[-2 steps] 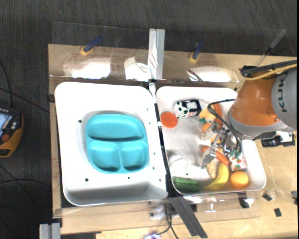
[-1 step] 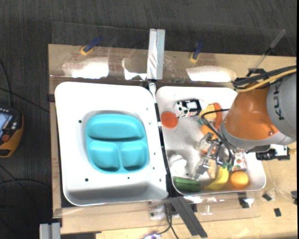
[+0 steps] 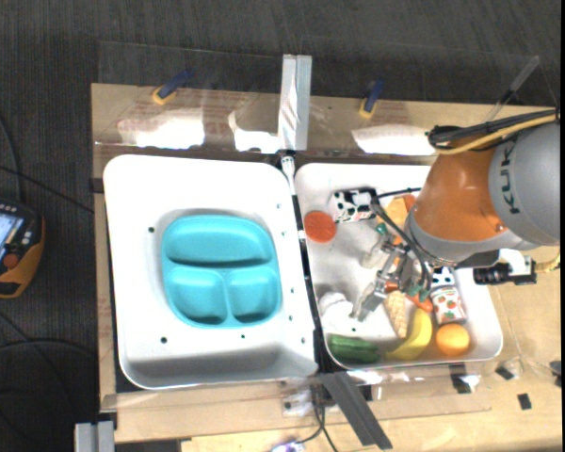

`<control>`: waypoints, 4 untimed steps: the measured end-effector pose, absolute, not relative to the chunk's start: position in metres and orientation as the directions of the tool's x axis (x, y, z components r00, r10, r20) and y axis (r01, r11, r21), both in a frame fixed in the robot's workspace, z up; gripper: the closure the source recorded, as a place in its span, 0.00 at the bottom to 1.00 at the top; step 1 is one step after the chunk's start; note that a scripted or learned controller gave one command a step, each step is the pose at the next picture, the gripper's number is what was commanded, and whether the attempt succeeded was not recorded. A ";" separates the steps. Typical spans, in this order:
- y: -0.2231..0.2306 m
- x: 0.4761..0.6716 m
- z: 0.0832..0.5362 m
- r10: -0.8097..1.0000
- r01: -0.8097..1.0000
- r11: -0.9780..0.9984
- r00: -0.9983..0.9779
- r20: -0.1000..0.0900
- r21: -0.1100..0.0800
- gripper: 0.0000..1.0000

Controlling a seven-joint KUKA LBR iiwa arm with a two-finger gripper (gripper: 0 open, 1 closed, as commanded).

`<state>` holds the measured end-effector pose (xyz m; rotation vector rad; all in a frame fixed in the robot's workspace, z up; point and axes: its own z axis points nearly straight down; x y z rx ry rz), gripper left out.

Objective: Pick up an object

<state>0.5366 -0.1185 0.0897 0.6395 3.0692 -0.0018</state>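
Note:
My gripper (image 3: 379, 295) hangs low over the middle of the right bin (image 3: 306, 196), open, with nothing visible between its fingers. Just right of it lie a pale cone-shaped piece (image 3: 396, 317), a yellow banana (image 3: 415, 333), an orange (image 3: 452, 339) and a small juice carton (image 3: 445, 301). A green cucumber (image 3: 352, 349) rests along the bin's front wall. A white cup (image 3: 331, 304) sits left of the gripper. Farther back are a red-orange round piece (image 3: 318, 225) and a black-and-white patterned item (image 3: 354, 204).
The left bin (image 3: 132, 186) holds a turquoise divided tray (image 3: 221, 266). An upright divider post (image 3: 296, 102) stands at the back between the bins. The orange-banded wrist (image 3: 457, 210) covers the right bin's back right part. A handheld pendant (image 3: 5, 243) lies off the bench at far left.

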 end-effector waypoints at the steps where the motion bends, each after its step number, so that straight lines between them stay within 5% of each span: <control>1: -0.131 0.614 0.089 0.341 0.341 0.940 -0.940 0.003 -0.002 0.00; 2: -0.123 0.539 0.090 0.495 0.495 0.869 -0.869 -0.012 0.006 0.00; 3: -0.120 0.567 0.090 0.493 0.493 0.870 -0.870 -0.007 0.002 0.00; 4: -0.120 0.489 0.091 0.651 0.651 0.759 -0.759 -0.015 0.010 0.00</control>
